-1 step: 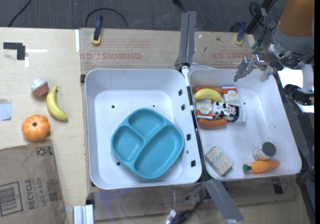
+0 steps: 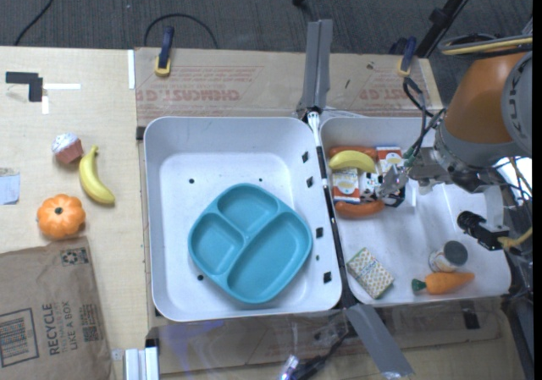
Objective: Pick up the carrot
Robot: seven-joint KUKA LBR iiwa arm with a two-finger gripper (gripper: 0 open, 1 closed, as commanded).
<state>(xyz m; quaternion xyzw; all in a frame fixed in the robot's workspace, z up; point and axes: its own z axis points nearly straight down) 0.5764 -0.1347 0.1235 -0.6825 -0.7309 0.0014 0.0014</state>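
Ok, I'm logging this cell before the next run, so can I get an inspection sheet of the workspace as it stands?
Surface: two white bins side by side on a wooden bench.
Job's things: carrot lying in the right bin, near its front right corner, untouched.
Clutter: blue divided plate in the left bin; patterned packet, small can, banana and sausage in the right bin.
End effector: end effector over the right bin's back left area, away from the carrot.
Cables: black cable behind the bench.
Surroundings: pumpkin, second banana, cupcake and cardboard box on the bench.
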